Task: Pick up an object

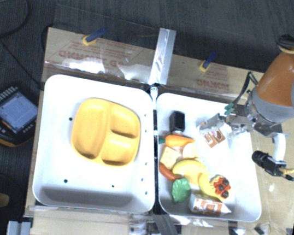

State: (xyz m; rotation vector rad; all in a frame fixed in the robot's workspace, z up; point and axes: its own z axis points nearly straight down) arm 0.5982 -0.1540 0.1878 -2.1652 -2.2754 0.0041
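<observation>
- Off the bench, far left: a handheld control pendant [8, 115] with a lit screen lies on the dark floor
- Left bin [48, 181]: a yellow compartment tray [106, 131] sits near its centre, slightly tilted against the bin's edges; it has one long section on the left and two smaller ones on the right
- Bench back edge: two yellow-and-blue clamps [94, 36] grip the board, one behind each bin; a metal bracket [163, 56] stands upright behind the seam between the bins
- Right bin [248, 174]: the task objects are grouped in its left and front portion
- A black cylinder [177, 121] stands near the back left corner, just behind an orange carrot [178, 141]
- A pale cheese-like block [169, 157] lies beside a yellow banana [191, 168]; a red sausage [167, 172] runs under them
- A green pepper [181, 190] sits at the front, touching an orange-and-white carton [209, 206] lying flat along the front wall
- A yellow item with red and black spots [217, 186] rests between the banana and the carton
- My gripper [218, 126] is over the back centre of the right bin, reaching in from the right; a small white-and-brown packet [215, 136] sits at my fingertips, well apart from the main pile
- I cannot tell whether it is clamped or merely touched
- My orange wrist band [277, 79] is above the bin's back right corner
</observation>
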